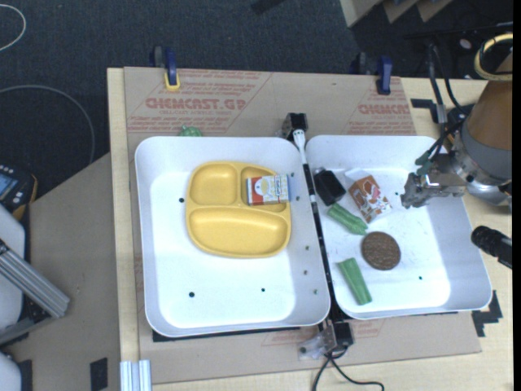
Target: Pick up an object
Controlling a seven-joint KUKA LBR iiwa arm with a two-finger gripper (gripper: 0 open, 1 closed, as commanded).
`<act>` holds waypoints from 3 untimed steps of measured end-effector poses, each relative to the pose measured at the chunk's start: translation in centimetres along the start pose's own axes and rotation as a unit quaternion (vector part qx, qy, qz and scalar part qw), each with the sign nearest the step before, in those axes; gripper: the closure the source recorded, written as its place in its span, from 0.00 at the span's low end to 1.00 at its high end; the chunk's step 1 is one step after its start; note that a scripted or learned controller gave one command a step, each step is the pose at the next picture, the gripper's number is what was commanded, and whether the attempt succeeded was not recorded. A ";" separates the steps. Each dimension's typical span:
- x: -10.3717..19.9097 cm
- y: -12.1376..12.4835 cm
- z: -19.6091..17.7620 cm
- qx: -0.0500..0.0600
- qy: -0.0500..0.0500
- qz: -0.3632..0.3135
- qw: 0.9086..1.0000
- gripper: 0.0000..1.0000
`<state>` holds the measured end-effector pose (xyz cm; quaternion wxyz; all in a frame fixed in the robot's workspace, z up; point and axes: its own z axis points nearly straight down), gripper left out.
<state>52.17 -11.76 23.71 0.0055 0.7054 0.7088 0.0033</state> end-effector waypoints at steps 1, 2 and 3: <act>3.8 -3.4 -6.2 0.005 0.001 0.001 1.000 1.00; 7.9 -4.1 -6.6 0.007 0.002 0.001 1.000 1.00; 16.1 -4.2 -2.3 0.008 0.002 0.001 1.000 1.00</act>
